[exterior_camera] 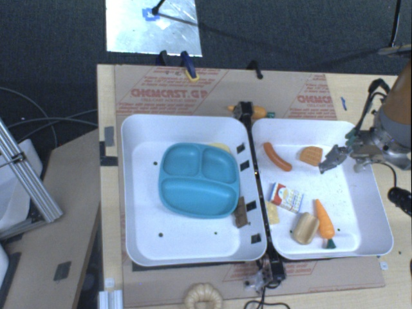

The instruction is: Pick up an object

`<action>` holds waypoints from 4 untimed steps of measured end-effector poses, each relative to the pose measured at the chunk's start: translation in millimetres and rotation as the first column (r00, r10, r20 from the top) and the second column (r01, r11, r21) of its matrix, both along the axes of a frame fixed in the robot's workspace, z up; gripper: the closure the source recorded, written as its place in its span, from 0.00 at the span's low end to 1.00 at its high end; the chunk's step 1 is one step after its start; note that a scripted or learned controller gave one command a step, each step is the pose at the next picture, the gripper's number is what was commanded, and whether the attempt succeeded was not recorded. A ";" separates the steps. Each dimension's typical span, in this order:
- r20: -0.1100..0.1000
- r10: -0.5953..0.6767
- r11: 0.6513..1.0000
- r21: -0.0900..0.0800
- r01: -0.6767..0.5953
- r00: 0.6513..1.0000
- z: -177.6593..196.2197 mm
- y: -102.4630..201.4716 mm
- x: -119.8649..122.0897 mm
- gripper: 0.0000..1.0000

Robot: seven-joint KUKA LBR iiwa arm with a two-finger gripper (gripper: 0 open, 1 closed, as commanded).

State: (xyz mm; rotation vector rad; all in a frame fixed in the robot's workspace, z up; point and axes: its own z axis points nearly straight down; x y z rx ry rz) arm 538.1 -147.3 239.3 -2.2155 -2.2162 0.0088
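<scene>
My gripper (344, 163) hangs over the right bin (367, 198) near its far right side, open, with nothing between its fingers. Just to its left lies an orange-brown bread-like piece (311, 154), and further left a red-orange sausage (277, 156). Nearer the front are a small printed white packet (286, 197), a carrot (324, 219) and a beige cylinder (305, 228). A pale yellow piece (273, 215) sits by the packet, against the divider.
The left bin (145, 237) holds a blue divided plate (198, 179), a brown piece (241, 212) at the plate's right and a yellow bit (221, 147) behind it. A beige ring (205, 297) lies off the front edge, and a yellow-orange item (258, 112) sits behind the bins.
</scene>
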 end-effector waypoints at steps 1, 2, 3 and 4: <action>0.011 0.003 1.000 -0.002 -0.003 1.000 5.7 0.2 2.3 0.00; 0.006 0.001 1.000 0.000 -0.001 1.000 -48.6 10.7 -0.6 0.00; 0.005 0.000 1.000 0.000 0.000 1.000 -111.3 13.3 1.0 0.00; 0.013 0.000 1.000 0.002 0.000 1.000 -153.2 14.4 3.5 0.00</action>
